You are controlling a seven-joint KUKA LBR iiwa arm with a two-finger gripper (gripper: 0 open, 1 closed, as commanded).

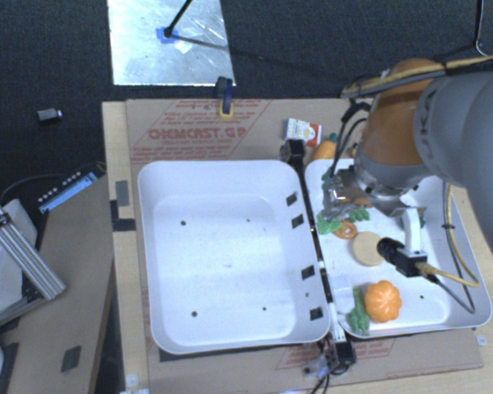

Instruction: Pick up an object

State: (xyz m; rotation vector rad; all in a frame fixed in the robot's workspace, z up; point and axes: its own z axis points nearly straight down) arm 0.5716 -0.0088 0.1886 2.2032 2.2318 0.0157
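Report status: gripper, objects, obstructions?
Gripper low in right bin, fingers hidden. Orange pumpkin toy, tan disc lie loose. Arm covers bin's upper part.

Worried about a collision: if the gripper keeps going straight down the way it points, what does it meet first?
Probably the green leafy toy with the orange ring beside it, lying just under the gripper in the right bin. Depth is hard to judge from this slanted view.
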